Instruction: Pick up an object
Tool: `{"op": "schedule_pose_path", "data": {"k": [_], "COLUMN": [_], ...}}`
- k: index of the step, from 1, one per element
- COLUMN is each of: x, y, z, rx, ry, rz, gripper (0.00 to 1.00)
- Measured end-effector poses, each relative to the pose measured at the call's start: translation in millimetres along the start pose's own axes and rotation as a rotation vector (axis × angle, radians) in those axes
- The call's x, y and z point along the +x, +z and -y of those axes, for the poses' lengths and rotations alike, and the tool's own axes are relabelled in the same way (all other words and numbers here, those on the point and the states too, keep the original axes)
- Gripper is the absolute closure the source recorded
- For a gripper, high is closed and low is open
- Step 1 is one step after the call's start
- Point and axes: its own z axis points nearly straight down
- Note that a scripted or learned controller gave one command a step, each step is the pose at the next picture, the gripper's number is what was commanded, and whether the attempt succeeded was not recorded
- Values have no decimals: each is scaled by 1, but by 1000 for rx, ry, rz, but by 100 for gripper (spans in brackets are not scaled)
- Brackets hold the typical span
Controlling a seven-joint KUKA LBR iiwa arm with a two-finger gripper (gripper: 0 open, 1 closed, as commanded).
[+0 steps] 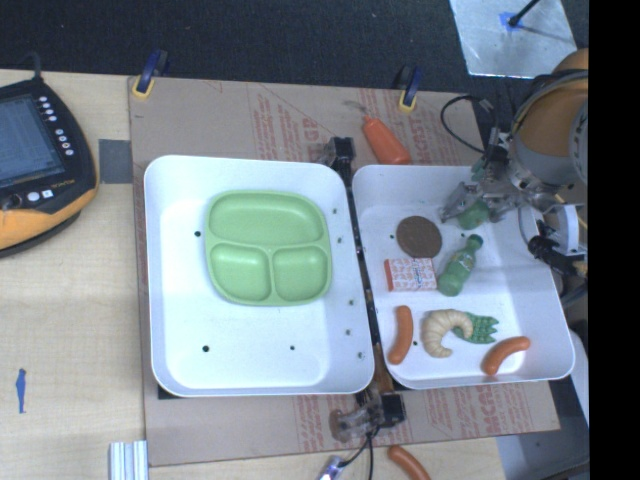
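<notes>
Even, bright overhead light. The two shallow white plastic bins [175, 268] are nearly washed out, with soft shadows along their inner walls. Focus is slightly soft; the dark floor [280, 18] lacks detail.

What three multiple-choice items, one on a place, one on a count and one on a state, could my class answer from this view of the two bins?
1. Where does the green divided plate lie?
A. in the left bin
B. in the right bin
C. on the bare bench

2. How many sausages lie inside the right bin?
A. one
B. two
C. four

3. How is the green bottle placed?
A. standing upright
B. lying on its side
C. resting on the plate

Answers:
1 A, the plate sits on the floor of the left bin.
2 B, one sausage lies beside the croissant, another near the front corner.
3 B, the bottle lies flat beside the brown disc.
</notes>
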Motion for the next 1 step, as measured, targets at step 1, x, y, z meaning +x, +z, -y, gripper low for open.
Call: {"op": "schedule_pose_path", "data": {"k": [1], "x": [0], "y": [0], "z": [0], "rx": [0], "ry": [0], "rz": [0], "gripper": [0]}}
